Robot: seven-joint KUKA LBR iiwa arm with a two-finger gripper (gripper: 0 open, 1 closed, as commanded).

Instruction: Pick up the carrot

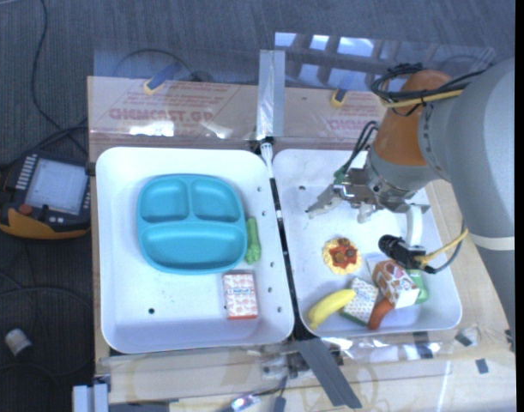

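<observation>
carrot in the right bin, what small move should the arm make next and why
Probably carry the claw toward the bin's near right corner. It hangs open above bare floor at the far side, while the carrot lies there among the banana and other toys.

A blue divided plate [191, 221] lies in the left bin [116, 256], with a green pod [253, 240] at its right edge and a small pink carton [240, 295] below. The right bin [306, 256] holds a pizza slice [341, 254] and a banana [328, 306]. A handheld pendant [43, 196] rests at the frame's left.
</observation>
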